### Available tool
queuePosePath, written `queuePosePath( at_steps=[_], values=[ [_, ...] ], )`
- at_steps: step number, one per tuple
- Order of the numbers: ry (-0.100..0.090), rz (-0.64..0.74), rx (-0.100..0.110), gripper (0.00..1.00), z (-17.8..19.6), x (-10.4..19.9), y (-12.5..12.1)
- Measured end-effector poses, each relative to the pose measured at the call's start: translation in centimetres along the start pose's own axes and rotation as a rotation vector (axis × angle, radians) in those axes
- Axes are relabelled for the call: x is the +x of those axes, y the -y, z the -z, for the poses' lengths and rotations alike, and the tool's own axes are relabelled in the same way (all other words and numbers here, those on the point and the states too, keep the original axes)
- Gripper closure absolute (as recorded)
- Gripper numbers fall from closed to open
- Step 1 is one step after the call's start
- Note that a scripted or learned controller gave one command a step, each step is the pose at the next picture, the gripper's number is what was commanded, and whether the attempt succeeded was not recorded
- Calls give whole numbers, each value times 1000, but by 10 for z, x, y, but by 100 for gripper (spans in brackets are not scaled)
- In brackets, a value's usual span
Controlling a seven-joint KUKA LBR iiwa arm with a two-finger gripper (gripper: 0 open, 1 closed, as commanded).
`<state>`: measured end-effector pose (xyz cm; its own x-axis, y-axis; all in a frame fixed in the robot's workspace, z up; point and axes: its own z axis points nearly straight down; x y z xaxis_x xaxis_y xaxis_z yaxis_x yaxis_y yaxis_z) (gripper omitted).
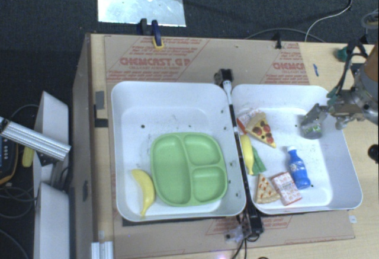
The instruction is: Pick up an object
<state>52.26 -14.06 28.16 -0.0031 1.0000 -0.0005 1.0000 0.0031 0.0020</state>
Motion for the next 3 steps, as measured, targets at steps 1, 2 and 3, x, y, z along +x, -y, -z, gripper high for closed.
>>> queuePosePath(
  at_steps=[1, 2, 3],
  values=[
    [-1, -2, 3, 0, -107, -14, 11],
    [0, -2, 0, 0, -197, 2, 11],
    [0, -2, -2, 100, -187, 1, 10]
  ],
)
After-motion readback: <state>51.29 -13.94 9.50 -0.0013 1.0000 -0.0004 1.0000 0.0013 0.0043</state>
